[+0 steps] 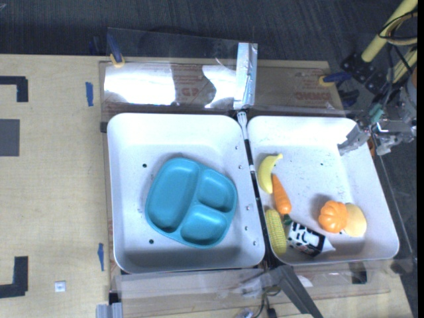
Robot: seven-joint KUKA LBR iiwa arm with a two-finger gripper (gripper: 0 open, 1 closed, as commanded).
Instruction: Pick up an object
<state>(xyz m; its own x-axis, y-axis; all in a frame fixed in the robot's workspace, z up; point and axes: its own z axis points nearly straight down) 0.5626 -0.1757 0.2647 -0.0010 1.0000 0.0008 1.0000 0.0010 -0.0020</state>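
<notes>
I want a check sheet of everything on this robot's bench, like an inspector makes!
Surface: wooden bench bearing left bin and right bin.
Job's things: in the right bin, banana, carrot, corn, orange pumpkin, black-and-white toy.
Clutter: blue divided plate in the left bin.
Hand: hand over the right bin's far right corner, holding nothing.
Cables: yellow and black cables, top right.
Surroundings: dark floor.

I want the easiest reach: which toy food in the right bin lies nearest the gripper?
The orange pumpkin, closest below the gripper; the banana, carrot and corn lie farther left.
</notes>
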